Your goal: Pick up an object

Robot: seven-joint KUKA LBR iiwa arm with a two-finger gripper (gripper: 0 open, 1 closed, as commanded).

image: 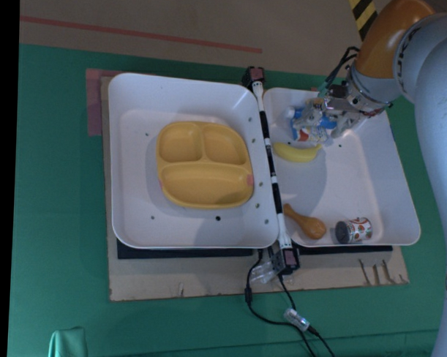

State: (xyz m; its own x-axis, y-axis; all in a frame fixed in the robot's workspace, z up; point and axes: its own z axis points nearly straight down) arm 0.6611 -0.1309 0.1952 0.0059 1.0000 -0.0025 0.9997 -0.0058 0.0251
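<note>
Two-bin bench. Found gripper (324,126) low over far-left corner of right bin (377,187), right on top of blue-white toy (302,124); could not tell whether open, closed, or gripping. Logged banana (296,152) just beside toy, nearer the camera, flat on bin floor. Spotted drumstick (305,222) and can (353,230) near each other at near edge, well apart from gripper. Marked yellow plate (203,165) in left bin (134,207). Saw arm (425,57) coming in from right.

The pincer (318,125) hangs over the right bin (370,183), seemingly touching a blue-white toy (302,125) beside a banana (297,152).
</note>
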